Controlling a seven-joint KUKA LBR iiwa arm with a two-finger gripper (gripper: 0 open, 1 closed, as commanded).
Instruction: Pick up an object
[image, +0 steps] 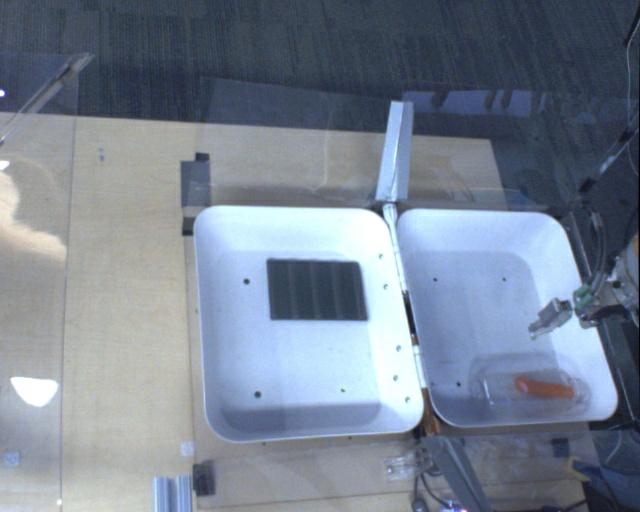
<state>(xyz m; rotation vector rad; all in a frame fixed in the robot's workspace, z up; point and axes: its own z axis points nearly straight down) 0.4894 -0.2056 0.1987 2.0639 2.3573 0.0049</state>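
I see the grey two-finger gripper hovering above the right white bin, nothing between its fingers; the clear plastic bottle with orange inside lies near, likely my target.

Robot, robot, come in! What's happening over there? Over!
Two-finger gripper hovering above right white bin, holding nothing. Clear plastic container with orange object inside lying at bin's near corner, untouched. Dark ribbed rectangular pad in left bin. Path clear.
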